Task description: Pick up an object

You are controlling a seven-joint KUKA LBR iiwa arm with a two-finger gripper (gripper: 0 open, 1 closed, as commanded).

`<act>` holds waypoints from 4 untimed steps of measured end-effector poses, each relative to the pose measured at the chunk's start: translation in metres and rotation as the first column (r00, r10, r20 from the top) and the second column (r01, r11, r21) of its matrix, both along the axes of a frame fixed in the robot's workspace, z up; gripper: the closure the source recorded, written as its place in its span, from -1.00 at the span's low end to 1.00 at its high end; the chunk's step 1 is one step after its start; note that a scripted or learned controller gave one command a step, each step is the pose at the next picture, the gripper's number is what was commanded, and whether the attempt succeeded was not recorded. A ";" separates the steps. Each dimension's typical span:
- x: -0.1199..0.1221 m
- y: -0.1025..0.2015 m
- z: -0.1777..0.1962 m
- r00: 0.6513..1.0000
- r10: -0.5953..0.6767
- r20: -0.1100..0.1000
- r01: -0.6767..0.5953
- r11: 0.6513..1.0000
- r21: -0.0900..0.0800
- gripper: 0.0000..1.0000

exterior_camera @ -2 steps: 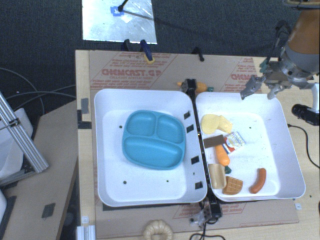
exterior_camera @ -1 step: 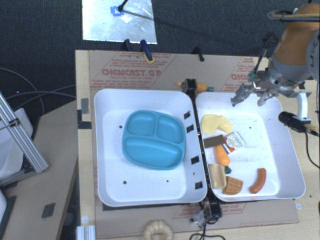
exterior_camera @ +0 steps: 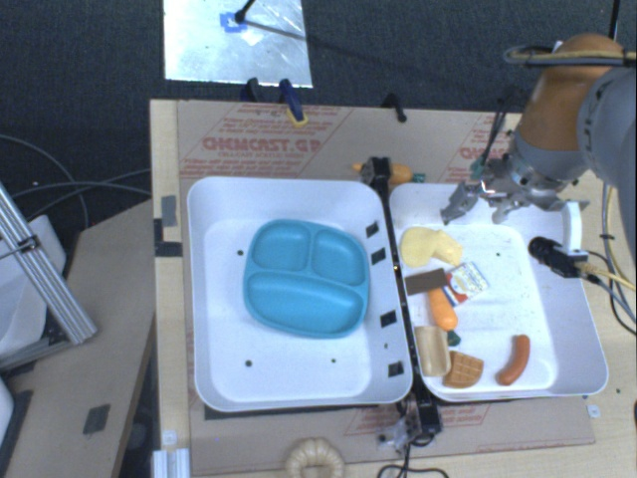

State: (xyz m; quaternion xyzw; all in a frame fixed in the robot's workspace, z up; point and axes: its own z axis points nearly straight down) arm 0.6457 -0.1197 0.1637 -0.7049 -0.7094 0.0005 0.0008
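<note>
we see the gripper (exterior_camera: pixel 485 203) hanging over the far edge of the right bin (exterior_camera: pixel 562 307), its two fingers spread apart with nothing between them. the pieces to pick lie nearer the bin's left wall: a pale yellow piece (exterior_camera: pixel 430 246), a brown bar (exterior_camera: pixel 425 282) just below it, a small clear packet (exterior_camera: pixel 467 282) beside that, an orange carrot (exterior_camera: pixel 443 309), a tan block (exterior_camera: pixel 431 350), a waffle (exterior_camera: pixel 463 368) and a sausage (exterior_camera: pixel 514 359) towards the near edge. the gripper seems clear of all of them, though the slant makes this hard to judge. the left bin (exterior_camera: pixel 214 267) holds a blue divided plate (exterior_camera: pixel 307 277).
</note>
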 end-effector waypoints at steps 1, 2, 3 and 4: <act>-0.008 -0.006 -0.051 1.000 -0.005 -0.001 0.005 1.000 0.000 -1.00; -0.008 -0.006 -0.080 1.000 -0.005 0.001 0.005 1.000 -0.001 -1.00; -0.002 -0.005 -0.061 1.000 -0.003 0.020 0.003 1.000 -0.002 1.00; 0.001 -0.003 -0.016 1.000 -0.002 0.009 0.002 1.000 -0.001 1.00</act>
